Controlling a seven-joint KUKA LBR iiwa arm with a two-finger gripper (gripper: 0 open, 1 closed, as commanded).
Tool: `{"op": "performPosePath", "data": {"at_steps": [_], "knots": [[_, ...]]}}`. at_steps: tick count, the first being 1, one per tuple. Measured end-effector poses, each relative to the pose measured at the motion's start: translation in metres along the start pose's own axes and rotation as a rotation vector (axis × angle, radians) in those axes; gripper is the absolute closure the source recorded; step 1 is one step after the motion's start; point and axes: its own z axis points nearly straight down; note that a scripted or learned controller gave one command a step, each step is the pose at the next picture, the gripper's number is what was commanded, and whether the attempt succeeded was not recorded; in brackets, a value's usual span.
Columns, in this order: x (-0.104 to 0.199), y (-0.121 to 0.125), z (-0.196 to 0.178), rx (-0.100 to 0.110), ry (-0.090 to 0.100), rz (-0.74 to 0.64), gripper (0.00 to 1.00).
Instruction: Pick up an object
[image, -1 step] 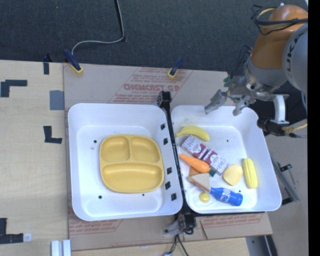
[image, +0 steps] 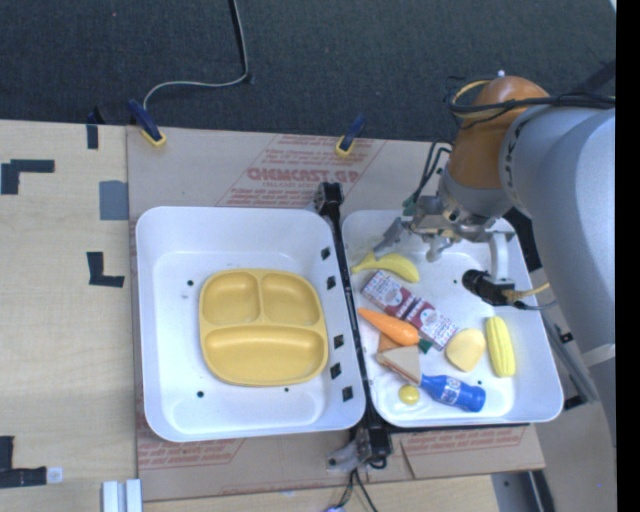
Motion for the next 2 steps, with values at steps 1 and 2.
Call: {"op": "performPosePath", "data": {"at_steps": [1, 2], "knots": [[0.0195, 0.0084, 0.0327, -0.005, -0.003, 0.0, 0.0], [0.0197, 0.0087, 0.0228, -0.006, -0.003, 0.0, 1.0]]}}
